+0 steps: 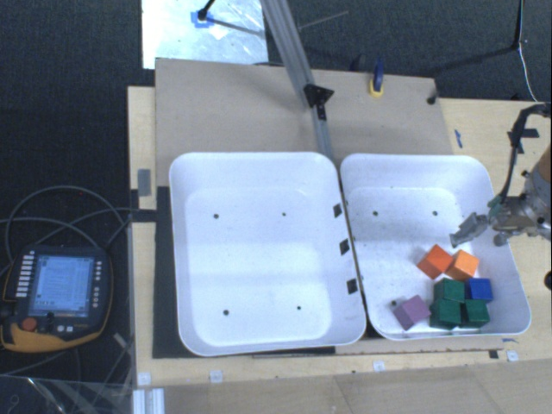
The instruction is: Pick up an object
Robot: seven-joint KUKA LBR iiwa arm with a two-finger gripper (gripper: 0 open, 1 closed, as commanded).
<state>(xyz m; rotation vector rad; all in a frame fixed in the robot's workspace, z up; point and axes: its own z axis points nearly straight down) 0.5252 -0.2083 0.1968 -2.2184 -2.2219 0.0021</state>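
One end effector [483,225], grey metal, comes in from the right edge and sits over the right rim area of the right bin [405,179]; can't tell if it's parted or closed, and nothing shows clamped in it. Two shallow white bins lie side by side on the tabletop [259,102], a tan board over a paler wood surface. Left bin [198,179] has four small dark dots on its floor. Three small black clips sit along the seam between the bins.

Six blocks, all bunched in the near right corner of the right bin: two orange blocks [448,262] touching each other, one blue block [479,290] just beside them, two green blocks [450,304] touching, stacked or side by side, can't tell which, and one purple block [412,310] at the left of the cluster. The orange pair lies nearest the end effector, just below and left of it, apart from it, no contact. Purple one is farthest from it.

One slanted grey pole [289,41] crosses the tabletop's far part, with a black clamp on it. One yellow-blue clamp [377,81] at the far edge. Dark carpet [69,76] surrounds the tabletop. One teach pendant [56,296] with a lit screen lies on the floor at left, looped with cables.
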